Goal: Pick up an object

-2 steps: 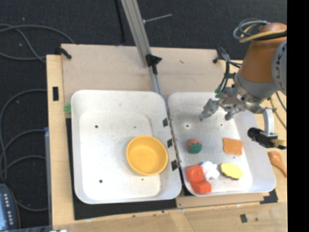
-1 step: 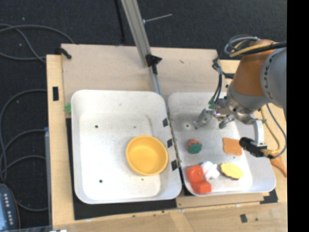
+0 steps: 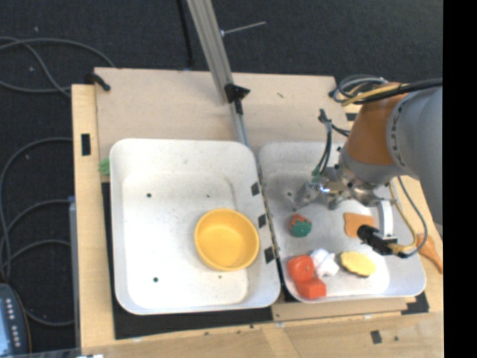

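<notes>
Camera view: my end effector (image 3: 309,195) over the right bin (image 3: 277,162).
I cannot tell how wide it stands; the metal parts blur together. At its 6 o'clock, just beside it, lies a green-and-red ball (image 3: 300,226). Toward 5 o'clock sit a red object (image 3: 305,276), a white piece (image 3: 323,262) and a yellow piece (image 3: 358,263). At 8 o'clock, the left bin (image 3: 149,170) holds a yellow bowl (image 3: 226,239).

In the right bin lie a green ball (image 3: 300,226) with a red patch, an orange piece (image 3: 358,223), a yellow piece (image 3: 358,263), a white lump (image 3: 323,262) and a red block (image 3: 306,276). A yellow bowl (image 3: 226,239) sits upright in the left bin.
</notes>
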### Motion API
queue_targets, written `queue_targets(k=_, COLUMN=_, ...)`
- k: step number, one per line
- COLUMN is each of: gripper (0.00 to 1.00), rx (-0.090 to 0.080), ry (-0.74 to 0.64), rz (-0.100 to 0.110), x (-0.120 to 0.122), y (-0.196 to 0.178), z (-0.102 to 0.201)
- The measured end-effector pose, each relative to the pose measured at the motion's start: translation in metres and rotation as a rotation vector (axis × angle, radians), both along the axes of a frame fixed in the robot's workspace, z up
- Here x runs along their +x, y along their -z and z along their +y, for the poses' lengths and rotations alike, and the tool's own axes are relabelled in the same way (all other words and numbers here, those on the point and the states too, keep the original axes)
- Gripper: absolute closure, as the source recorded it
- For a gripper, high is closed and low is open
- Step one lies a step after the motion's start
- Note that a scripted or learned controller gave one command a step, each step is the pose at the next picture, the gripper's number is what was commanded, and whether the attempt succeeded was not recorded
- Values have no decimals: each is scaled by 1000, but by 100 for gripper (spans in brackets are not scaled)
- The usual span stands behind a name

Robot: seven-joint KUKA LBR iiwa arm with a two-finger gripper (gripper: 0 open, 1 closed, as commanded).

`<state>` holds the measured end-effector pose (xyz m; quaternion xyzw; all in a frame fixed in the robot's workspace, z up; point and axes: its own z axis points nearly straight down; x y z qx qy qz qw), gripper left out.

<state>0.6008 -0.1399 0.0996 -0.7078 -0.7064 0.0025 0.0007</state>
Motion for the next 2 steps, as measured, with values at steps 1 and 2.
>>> queue_targets(k=1, gripper=100, rx=2, ry=5, rz=-8, x=2, y=-15, z=0)
queue_targets(k=2, gripper=100, rx=2, ry=-1, rz=-10, x=4, y=-63, z=-10)
